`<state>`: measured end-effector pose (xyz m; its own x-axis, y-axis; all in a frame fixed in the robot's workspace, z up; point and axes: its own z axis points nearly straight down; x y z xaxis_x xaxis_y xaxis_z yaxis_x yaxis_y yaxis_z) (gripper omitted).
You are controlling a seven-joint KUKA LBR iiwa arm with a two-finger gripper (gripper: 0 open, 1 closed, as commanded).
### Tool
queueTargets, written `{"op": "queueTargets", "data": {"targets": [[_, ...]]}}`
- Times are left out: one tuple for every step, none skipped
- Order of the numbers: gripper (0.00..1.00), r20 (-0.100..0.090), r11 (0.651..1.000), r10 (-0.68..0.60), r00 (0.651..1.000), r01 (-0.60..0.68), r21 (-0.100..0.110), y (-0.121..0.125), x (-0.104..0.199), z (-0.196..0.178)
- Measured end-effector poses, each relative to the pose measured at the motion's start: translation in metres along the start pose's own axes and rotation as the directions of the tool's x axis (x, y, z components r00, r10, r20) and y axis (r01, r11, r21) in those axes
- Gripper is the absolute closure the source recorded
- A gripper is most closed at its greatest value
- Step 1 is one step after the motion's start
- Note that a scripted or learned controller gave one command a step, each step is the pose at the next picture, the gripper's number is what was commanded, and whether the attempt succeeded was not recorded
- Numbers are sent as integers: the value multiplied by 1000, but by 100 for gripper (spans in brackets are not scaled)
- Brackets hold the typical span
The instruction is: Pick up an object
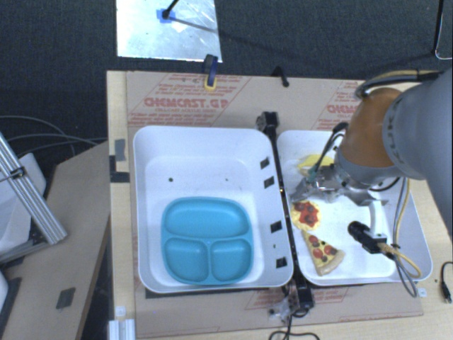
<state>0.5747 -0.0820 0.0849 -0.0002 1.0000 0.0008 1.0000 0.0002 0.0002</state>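
**Arm low over the right bin, toy pizza beneath**

Nearest the camera, at the front of the right bin (pixel 417 261), a toy pizza slice (pixel 324 252) lies flat with its crust toward the bin's front wall and its tip pointing back; just behind it sits a 2nd toy piece (pixel 306 214), yellow with red spots, close to the divider between the 2 bins; a yellow object (pixel 311 163) lies further back in the same bin, partly covered by the arm.

Grey arm (pixel 417 129), with its orange band (pixel 368 129), reaches in from the right and bends down over the right bin; its gripper (pixel 309 190) hangs low between the yellow object and the red-spotted piece, very near both; whether it touches either cannot be told, nor whether its jaws are apart or together; nothing is visibly held between them. A black fitting (pixel 364 236) with cables hangs from the wrist over the bin's bare floor, right of the pizza slice.

Left bin (pixel 205 147) holds a blue compartment tray (pixel 208 239), lying flat toward its front, with 1 large section behind and 2 small ones in front.
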Motion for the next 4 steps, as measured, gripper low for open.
{"op": "queueTargets", "data": {"targets": [[0,7,1000,0,1000,0,-5,-46,89,-104],[0,-1,1000,-8,1000,8,-6,-64,171,-191],[0,1,1000,0,1000,0,4,-79,153,-95],[0,0,1000,-2,1000,2,-8,-83,199,-12]]}}
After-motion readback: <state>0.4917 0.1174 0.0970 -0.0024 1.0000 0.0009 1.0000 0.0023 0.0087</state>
